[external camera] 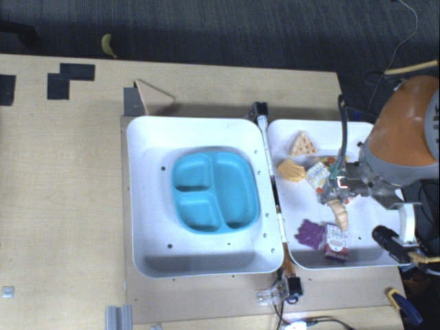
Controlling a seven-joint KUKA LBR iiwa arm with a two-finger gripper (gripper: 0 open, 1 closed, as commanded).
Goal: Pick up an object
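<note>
The right bin holds several small objects. A pizza-slice toy lies at its back, with a tan rounded piece and a pale packet just in front of it. A purple lump and a dark red box lie near the front wall. My gripper reaches in from the right and hangs over the middle of this bin, right beside the packet and directly above a tan elongated piece. Whether it touches either one is hidden by the wrist.
The left bin holds a blue divided plate. A metal clamp bar runs between the two bins. The arm's grey body with its orange band covers the right bin's right side. Black tape marks lie on the bench at far left.
</note>
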